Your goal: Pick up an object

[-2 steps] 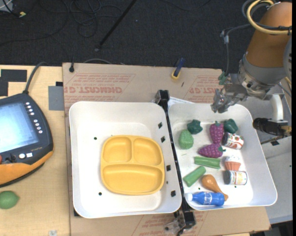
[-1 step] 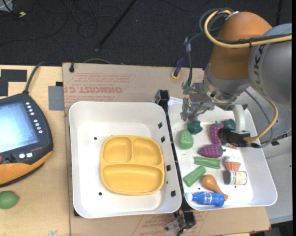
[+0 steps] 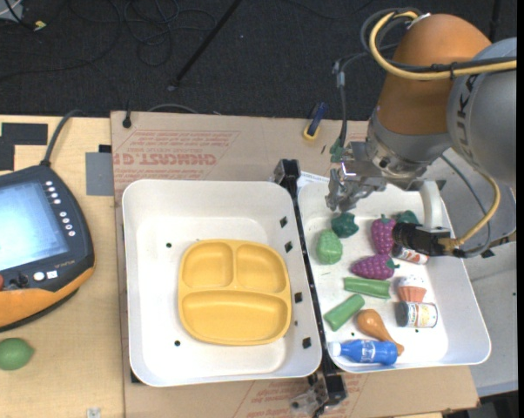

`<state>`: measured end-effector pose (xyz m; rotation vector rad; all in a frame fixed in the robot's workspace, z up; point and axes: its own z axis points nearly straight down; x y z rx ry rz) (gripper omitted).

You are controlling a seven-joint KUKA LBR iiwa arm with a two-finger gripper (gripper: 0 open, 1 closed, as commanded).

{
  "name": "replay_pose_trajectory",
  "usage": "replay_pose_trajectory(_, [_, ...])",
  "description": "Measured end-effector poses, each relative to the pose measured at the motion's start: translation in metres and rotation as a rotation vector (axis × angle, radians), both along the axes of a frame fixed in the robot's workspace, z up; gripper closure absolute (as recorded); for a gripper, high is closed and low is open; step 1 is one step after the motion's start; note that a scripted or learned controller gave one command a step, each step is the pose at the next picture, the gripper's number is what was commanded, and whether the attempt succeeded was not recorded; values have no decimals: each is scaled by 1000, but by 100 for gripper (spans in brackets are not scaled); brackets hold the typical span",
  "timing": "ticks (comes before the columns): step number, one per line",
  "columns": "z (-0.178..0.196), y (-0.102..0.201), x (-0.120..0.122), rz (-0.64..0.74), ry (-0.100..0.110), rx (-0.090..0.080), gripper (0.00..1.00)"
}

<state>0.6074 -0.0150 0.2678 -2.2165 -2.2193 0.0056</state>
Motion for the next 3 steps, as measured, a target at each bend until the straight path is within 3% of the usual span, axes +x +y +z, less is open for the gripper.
replay_pose_trajectory(1, [139, 37, -47, 4, -17, 2, 100])
replay_pose_trajectory(2, [46, -17, -25, -6, 5, -3, 100])
replay_pose_trajectory(3, [119, 34, -70, 5, -8, 1, 100])
